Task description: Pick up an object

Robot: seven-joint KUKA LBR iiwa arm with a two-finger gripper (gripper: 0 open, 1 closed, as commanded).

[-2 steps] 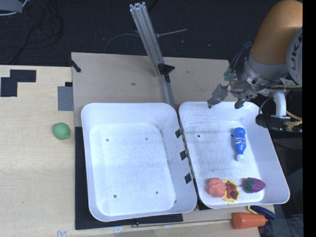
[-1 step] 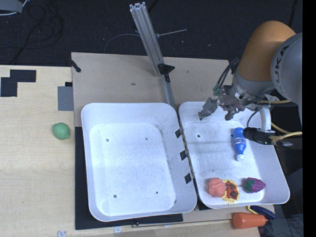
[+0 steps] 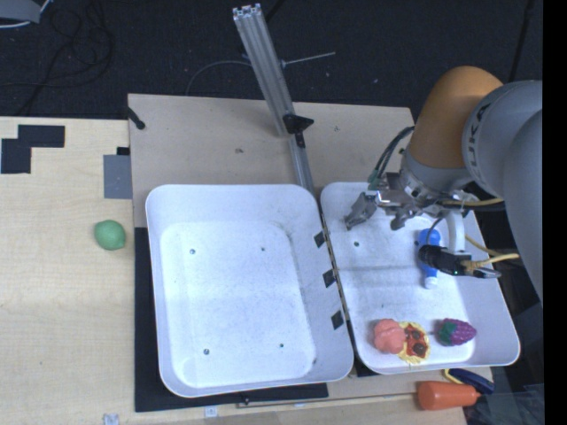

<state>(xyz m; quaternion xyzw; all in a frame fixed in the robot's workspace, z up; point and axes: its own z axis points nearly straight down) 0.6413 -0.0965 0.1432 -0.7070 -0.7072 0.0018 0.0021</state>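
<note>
Two shallow white plastic bins with rounded corners and a faintly speckled surface sit side by side on the bench: the left bin [image 3: 177, 204] and the right bin [image 3: 372, 264]. Three small black clips line the seam between them. One grey arm [image 3: 505, 140] with an orange band reaches in from the right, and its gripper [image 3: 379, 212] hangs over the far part of the right bin, its two dark fingers spread apart with nothing between them. Just right of it lies one blue-and-white object [image 3: 431, 257], partly hidden by the wrist hardware. At the near edge of the right bin lie three soft-looking toys: one pink lumpy piece [image 3: 387, 335], touching one yellow piece with red marks [image 3: 414, 343], and, apart to the right, one purple bumpy berry-like piece [image 3: 455, 331]. One orange carrot-shaped toy [image 3: 446, 395] lies on the bench near that bin. One smooth green ball [image 3: 111, 235] rests on the pale wooden surface well left of the bins.
</note>
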